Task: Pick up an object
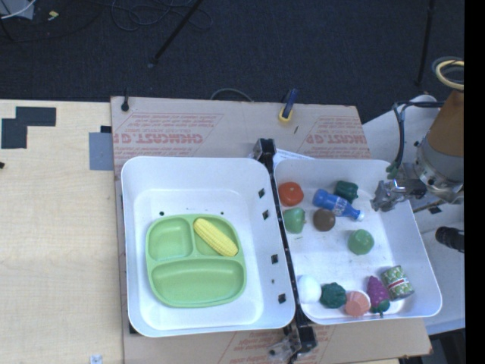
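A blue bottle [336,202] lies among small toy foods in the right bin [424,264], near a dark green piece [346,189]. The tool [384,196] hovers at that bin's right rim; its grip state cannot be told.

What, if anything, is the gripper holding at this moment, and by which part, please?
Nothing, as far as the view shows: the gripper hovers over the right bin's upper right edge, nothing between its fingers.

Robotics lab: bench bins [136,203], floor cables [144,6].
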Available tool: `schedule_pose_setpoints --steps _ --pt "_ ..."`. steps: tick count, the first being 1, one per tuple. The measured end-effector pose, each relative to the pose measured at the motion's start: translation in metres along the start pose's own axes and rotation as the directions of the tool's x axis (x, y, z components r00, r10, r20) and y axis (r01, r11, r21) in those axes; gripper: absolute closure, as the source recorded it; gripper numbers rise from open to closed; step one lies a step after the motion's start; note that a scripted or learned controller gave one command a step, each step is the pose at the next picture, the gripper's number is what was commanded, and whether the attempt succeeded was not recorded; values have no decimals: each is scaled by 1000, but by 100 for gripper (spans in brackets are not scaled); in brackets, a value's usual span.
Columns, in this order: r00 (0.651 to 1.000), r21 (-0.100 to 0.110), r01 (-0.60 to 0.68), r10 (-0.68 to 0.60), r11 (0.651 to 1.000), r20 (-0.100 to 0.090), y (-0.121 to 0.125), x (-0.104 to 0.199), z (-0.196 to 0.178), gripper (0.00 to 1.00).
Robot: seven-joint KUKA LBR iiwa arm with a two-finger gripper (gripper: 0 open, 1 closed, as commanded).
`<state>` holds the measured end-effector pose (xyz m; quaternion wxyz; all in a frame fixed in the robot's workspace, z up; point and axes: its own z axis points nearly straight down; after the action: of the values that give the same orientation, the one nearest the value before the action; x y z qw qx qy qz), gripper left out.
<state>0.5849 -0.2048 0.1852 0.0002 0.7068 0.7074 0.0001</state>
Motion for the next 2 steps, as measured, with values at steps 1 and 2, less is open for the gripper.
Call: schedule_pose_setpoints --steps 1,2 --pt "1000 -1 1 -1 1000 0 0 -1 -45 100" --pt "1000 5 2 -2 1000 -3 -12 49 -34 100"
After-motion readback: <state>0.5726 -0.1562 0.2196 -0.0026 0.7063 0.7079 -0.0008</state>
